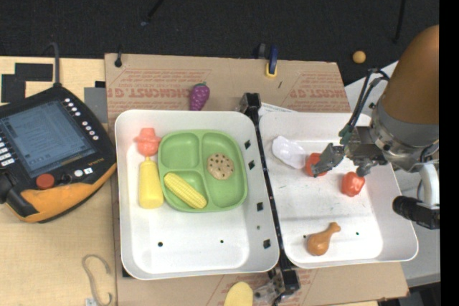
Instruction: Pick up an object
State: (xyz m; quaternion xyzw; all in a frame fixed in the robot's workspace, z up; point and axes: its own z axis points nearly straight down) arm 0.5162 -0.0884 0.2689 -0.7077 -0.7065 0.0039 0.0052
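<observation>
Jaws (344, 163) spread wide over right bin (401, 247), holding nothing; red tomato (313, 165) touching left finger, pepper (352, 184) just nearer.

Glossy plastic green tray (241, 186), smooth white bins (186, 258), seemingly cardboard backing (165, 81)

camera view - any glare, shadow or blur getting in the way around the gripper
Camera view: light is even and soft, with no harsh glare on the right white bin; faint shadows lie under the toy chicken drumstick; the gripper and red toy look slightly soft, and the floor behind is dark.
</observation>
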